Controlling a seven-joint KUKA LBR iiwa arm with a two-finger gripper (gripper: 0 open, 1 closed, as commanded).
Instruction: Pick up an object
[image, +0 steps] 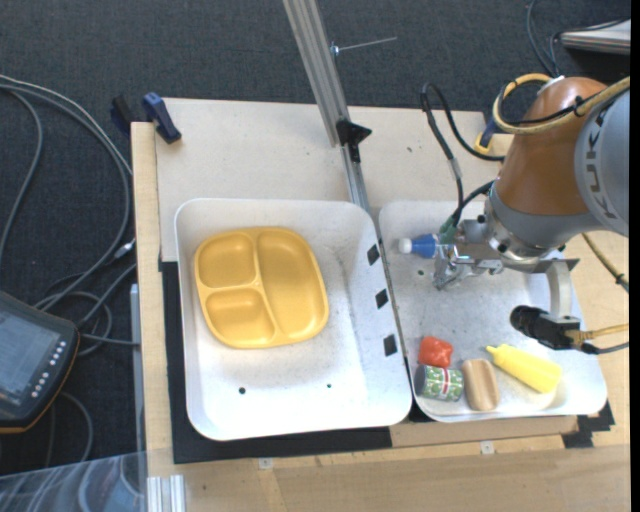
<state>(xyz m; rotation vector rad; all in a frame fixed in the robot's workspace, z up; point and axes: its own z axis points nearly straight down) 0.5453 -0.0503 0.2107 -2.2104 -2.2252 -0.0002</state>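
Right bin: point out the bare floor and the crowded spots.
Free: the right bin's middle floor, between the gripper above and the red toy below. Crowded: the near edge, where red toy, green can, hot dog and yellow bottle cluster.

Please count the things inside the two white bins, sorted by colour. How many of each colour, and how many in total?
Yellow: 2, the divided plate in the left bin and the mustard bottle in the right bin.
Red: 1, the red item.
Green: 1, the green can.
Tan-brown: 1, the hot dog.
Total: 5.
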